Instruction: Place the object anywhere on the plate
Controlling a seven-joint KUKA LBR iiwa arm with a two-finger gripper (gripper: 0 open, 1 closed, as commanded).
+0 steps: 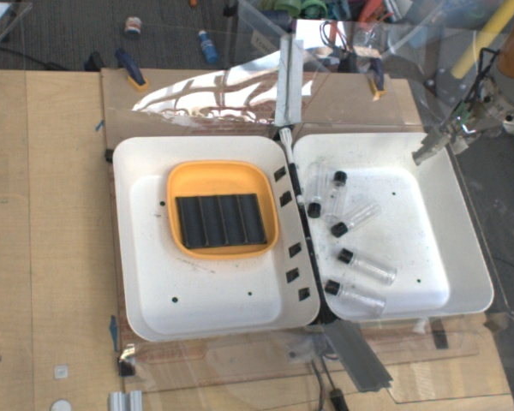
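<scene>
An orange plate [223, 178] holding a black ribbed insert sits in the left bin [146, 306]. Clear vials [367, 270] with black caps lie scattered in the right bin [463, 289].

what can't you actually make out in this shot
- Tool: camera view; small and blurred at the right bin's far corner, so finger state is unreadable.
- Arm: camera view; cut off by the right edge and hidden behind clear plastic.
- Vials: camera view; their clear bodies fade into the white bin, and only the black caps are distinct, so contents cannot be told.
- Dark insert on the plate: camera view; too coarse to identify.
</scene>
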